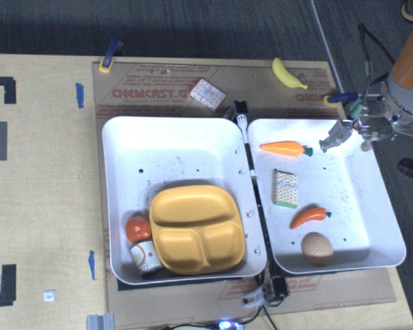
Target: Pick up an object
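two white bins sit side by side on the desk (41, 205). the left bin (124, 143) holds three things: one yellow divided tray (195, 227) lying face down, one red tomato (138, 228) touching its left edge, and one small white can (145, 256) just below the tomato. the right bin (372, 205) holds four things: one orange carrot (283, 148) near its back wall, one small green and white packet (285, 188) in the middle, one red-orange chili pepper (308, 216) just below the packet, and one brown potato (317, 246) near the front wall. outside the bins, on the cardboard behind them, lie one yellow banana (287, 73) and one small printed card (207, 94) (its print is too small to read). the claw (351, 135) hangs over the back right corner of the right bin, a little right of the carrot's green end and apart from it. its two fingers stand spread, and nothing shows between them.
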`<action>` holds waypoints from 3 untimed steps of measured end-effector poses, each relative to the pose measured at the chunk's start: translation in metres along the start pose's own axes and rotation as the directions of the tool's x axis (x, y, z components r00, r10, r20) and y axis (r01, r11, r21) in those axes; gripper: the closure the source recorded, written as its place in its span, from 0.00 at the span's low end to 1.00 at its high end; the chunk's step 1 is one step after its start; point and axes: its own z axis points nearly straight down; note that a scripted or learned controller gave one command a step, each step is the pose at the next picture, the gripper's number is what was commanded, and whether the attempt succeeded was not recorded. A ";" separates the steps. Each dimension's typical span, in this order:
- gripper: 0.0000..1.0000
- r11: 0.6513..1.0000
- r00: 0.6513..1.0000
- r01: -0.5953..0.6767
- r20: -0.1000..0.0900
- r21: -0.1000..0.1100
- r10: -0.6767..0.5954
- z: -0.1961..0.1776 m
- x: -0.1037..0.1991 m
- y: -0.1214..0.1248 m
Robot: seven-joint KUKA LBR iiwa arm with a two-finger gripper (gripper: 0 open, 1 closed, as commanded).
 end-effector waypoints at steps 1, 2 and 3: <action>0.00 1.000 1.000 -0.001 0.001 -0.001 0.001 0.093 0.037 -0.048; 0.00 1.000 1.000 -0.001 0.001 -0.006 0.001 0.166 0.047 -0.078; 1.00 1.000 1.000 -0.001 0.002 -0.010 0.001 0.156 0.047 -0.077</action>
